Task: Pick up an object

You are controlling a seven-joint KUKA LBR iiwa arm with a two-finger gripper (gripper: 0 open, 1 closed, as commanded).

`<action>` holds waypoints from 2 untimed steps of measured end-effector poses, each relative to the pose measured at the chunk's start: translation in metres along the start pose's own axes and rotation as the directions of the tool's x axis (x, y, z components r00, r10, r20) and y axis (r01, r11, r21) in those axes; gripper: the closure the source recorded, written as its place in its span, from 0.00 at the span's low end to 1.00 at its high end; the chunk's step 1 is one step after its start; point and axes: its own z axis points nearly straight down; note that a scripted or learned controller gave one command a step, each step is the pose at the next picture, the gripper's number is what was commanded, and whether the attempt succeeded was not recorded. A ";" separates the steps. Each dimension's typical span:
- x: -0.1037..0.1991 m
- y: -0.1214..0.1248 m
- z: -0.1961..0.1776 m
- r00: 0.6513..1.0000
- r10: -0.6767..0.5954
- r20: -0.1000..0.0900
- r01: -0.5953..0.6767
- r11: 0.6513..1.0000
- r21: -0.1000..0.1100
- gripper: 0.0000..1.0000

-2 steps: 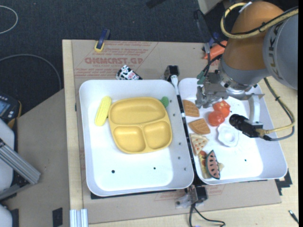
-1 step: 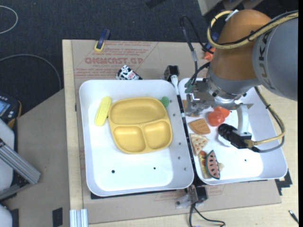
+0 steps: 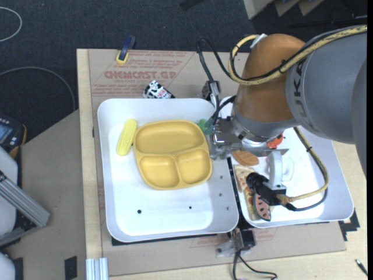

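And the arm (image 3: 303, 92) was down low here, its big orange-and-grey wrist hanging right over the seam between the two bins. The gripper (image 3: 220, 140) sat at centre frame, just at the inner edge of the left bin (image 3: 111, 174). From above, the wrist hid the business end, so I could not tell whether the gripper was open or closed, and nothing could be seen held in it. By that showing, the pick was not yet made. The reach looked done; the grasp and the lift were still to come.

The closest candidate was a small green piece (image 3: 203, 125), tucked in the left bin's upper right corner, just beside the gripper.

Around it, the yellow divided plate (image 3: 172, 153) filled the middle of that bin, touching or nearly touching the green piece, so there looked to be little room to close there. A corn cob (image 3: 126, 136) lay along the plate's left rim.

In the right bin (image 3: 326, 206), partly under the arm, lay a brown piece (image 3: 246, 157) and a watermelon slice (image 3: 260, 207) near the dividing wall.

Outside the bins, above the left one, sat a black-and-white toy (image 3: 156, 90).
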 end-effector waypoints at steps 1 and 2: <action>-0.013 -0.001 0.002 1.000 0.007 0.002 -0.007 1.000 -0.002 1.00; -0.018 -0.001 -0.015 1.000 0.006 0.002 -0.006 1.000 -0.011 1.00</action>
